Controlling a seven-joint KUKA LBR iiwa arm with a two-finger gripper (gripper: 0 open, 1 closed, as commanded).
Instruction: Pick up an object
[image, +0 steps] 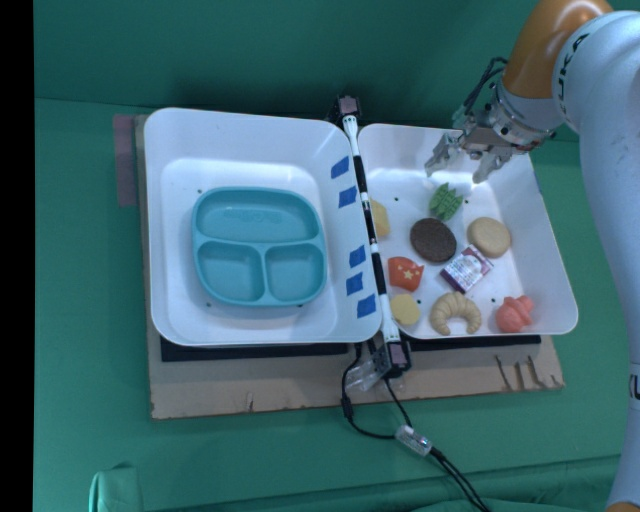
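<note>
My jaws (462, 160) hang wide apart with nothing between them, poised over the far end of the right white plastic bin (545, 250), and just this side of them sits the small green leafy toy (444, 201), the nearest pick. Beyond it from me: a dark brown round cookie (433, 240), a tan round biscuit (489, 236), a purple-and-white packet (466, 269), and a golden croissant (455, 312) nearer the front rim. They're scattered loosely, so I judge there's room to close. Left of this bin, a teal divided plate (260, 246) waits.

Slanted overhead view of both bins (250, 130)
</note>
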